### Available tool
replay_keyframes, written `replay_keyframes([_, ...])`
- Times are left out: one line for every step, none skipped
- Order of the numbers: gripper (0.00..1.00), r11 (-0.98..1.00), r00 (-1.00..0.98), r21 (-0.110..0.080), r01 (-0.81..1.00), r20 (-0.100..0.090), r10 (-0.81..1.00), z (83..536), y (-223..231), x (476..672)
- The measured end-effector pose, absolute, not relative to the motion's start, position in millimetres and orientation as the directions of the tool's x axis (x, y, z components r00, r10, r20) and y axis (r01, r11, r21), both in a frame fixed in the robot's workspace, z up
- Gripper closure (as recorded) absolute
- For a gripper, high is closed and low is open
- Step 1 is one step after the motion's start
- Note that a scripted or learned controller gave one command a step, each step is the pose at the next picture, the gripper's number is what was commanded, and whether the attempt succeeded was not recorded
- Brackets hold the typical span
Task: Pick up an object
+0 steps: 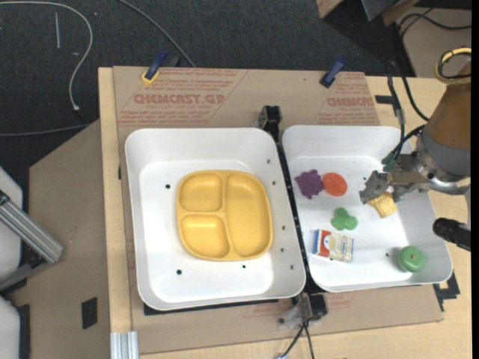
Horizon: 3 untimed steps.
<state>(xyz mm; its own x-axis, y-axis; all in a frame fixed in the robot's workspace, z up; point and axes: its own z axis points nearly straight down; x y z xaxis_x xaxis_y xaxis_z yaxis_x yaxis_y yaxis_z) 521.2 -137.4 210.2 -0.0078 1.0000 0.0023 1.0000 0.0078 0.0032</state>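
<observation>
At the right of the frame the gripper (380,194) hangs low over the right bin (359,137), its jaws clamped on a small yellow block (385,206). A yellow plate (224,215) fills the left bin (150,155).

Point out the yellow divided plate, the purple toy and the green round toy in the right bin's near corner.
yellow divided plate (224,214): camera view, on the ridge where its compartments meet.
purple toy (308,182): camera view, its middle.
green round toy (411,259): camera view, its top face.
</observation>
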Motion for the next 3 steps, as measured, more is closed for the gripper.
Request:
replay_keyframes([1.00,0.008,-0.008,0.002,1.000,0.002,1.000,222.0,-79.2,539.3])
replay_keyframes([1.00,0.008,-0.008,0.002,1.000,0.003,1.000,231.0,-21.2,552.5])
replay_keyframes([1.00,0.006,-0.006,0.002,1.000,0.002,1.000,234.6,21.3,570.9])
